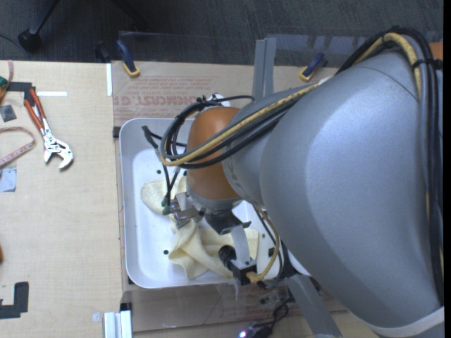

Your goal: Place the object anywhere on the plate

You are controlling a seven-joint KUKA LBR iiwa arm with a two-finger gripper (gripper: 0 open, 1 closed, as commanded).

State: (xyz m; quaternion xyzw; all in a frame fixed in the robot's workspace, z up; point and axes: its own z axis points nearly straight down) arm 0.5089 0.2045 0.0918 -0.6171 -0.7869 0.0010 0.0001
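The left white bin (134, 210) lies under my arm, whose orange band (208, 153) hangs over the bin's middle. My gripper (189, 219) is low in the bin, and its tip is lost among cables and the wrist. A pale yellow plate-like disc (151, 194) shows at the gripper's left, partly covered by it. A cream crumpled object (187, 253) lies just below the gripper near the bin's front wall. Whether the gripper touches it cannot be told.
The grey arm covers the right side of the view, including most of the right bin. Black cables (165, 146) loop over the left bin's back. A wrench (55, 146) and red-handled pliers (34, 108) lie on the wooden bench at the left.
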